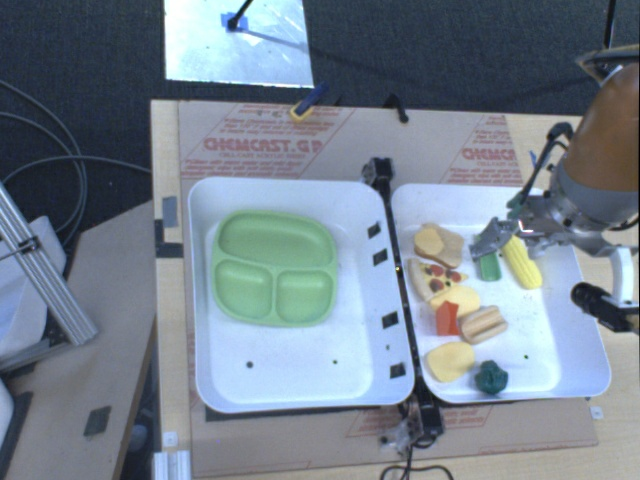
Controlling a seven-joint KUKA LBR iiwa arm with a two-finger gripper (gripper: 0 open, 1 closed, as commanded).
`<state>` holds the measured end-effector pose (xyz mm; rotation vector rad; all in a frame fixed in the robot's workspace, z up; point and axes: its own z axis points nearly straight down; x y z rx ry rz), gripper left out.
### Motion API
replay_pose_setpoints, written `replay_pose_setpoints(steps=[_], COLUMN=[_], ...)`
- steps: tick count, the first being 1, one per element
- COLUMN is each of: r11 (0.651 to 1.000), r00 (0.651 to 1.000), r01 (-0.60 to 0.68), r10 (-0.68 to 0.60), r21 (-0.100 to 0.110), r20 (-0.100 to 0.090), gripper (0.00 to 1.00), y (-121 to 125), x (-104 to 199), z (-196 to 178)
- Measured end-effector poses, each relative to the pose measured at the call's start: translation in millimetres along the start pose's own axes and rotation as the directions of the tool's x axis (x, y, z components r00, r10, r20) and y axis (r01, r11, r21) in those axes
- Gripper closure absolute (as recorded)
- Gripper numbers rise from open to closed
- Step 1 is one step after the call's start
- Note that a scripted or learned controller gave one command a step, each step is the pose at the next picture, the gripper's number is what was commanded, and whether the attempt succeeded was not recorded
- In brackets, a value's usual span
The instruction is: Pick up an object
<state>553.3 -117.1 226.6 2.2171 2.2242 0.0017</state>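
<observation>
The gripper [497, 236] hangs over the right bin [575, 368], low above its upper middle, with the grey arm [600, 168] and its orange band reaching in from three o'clock. Whether it is wide or narrow cannot be told from this slant, and nothing can be seen held in it.

Just beneath the gripper, toward six o'clock, lies a small green block [489, 266]. Beside that, at about four o'clock from the gripper, lies a yellow corn cob [521, 262], tilted and close against the green block. At nine o'clock from the gripper sits a tan, bread-like piece [437, 242]. Below it, at about seven o'clock, lies a pizza slice [437, 279] with red spots, and touching its lower edge are a pale yellow piece [460, 299] and a red-orange block [446, 318]. A toy hot dog [482, 324] lies just beside the red-orange block, at six o'clock from the gripper. Farther down are a yellow rounded piece [449, 361] and, at its four o'clock, a dark green lump [490, 377] near the bin's lower rim.

The left bin [300, 368], at nine o'clock, bears a light green divided tray [274, 267] with three compartments. Both bins rest on a cardboard sheet [260, 143] printed with red lettering.
</observation>
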Motion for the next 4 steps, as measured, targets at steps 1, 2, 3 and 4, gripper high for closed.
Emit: replay_pose_setpoints(steps=[1, 2, 3, 4], r11=[1.0, 1.0, 1.0, 1.0], r00=[1.0, 1.0, 1.0, 1.0], r01=[-0.001, -0.003, 0.01, 0.006], r10=[0.001, 0.003, -0.01, -0.006], r21=[0.01, -0.001, -0.012, -0.002], r20=[-0.004, -0.001, -0.001, -0.003], gripper=[0.0, 1.0, 1.0, 1.0], y=[-43, -39, 52, -14], x=[34, 32, 108, 155], z=[124, 107, 38, -35])
